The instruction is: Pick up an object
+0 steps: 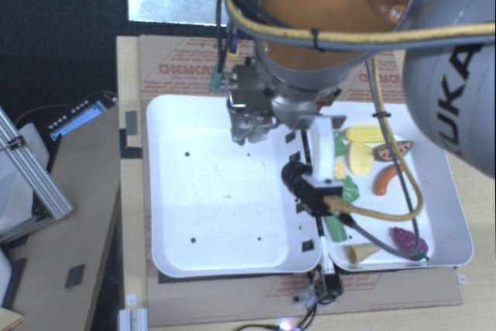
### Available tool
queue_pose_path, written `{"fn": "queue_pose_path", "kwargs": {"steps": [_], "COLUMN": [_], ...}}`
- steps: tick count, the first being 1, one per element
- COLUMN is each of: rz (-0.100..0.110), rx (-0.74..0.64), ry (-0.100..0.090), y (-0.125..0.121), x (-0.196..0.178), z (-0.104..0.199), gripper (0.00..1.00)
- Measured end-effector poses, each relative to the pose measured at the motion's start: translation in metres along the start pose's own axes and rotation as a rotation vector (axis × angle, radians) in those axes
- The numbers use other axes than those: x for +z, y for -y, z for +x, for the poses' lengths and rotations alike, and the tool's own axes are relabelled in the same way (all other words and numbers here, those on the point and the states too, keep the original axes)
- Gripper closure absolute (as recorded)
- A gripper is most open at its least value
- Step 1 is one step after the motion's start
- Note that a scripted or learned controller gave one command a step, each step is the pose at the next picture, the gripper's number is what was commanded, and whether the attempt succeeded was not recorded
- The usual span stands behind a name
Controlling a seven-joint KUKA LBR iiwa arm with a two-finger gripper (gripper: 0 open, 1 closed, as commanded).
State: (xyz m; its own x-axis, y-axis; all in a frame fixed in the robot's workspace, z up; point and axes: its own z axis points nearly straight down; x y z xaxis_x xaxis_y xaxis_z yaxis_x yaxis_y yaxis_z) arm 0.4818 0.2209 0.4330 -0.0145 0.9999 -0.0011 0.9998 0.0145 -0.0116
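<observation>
White plastic lies bare under your hand (249, 128) in the left bin (178, 167); its grip unreadable; closing here catches nothing, the toys (360, 159) sit right.

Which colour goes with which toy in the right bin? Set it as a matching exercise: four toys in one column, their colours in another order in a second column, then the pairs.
Toys:
1. grapes
2. sausage
3. cone
4. pea pod

Colours:
A. green
B. tan
C. purple
D. orange

Pairs: 1-C, 2-D, 3-B, 4-A
</observation>
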Motion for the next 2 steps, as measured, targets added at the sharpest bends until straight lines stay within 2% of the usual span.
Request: {"fn": "queue_pose_path", "kwargs": {"steps": [1,2], "rz": [-0.019,-0.011], "rx": [0.016,0.008], "ry": [-0.002,-0.003], "y": [-0.084,-0.001], "x": [-0.043,-0.026], "z": [-0.017,-0.013], "gripper": [1.0,1.0]}}
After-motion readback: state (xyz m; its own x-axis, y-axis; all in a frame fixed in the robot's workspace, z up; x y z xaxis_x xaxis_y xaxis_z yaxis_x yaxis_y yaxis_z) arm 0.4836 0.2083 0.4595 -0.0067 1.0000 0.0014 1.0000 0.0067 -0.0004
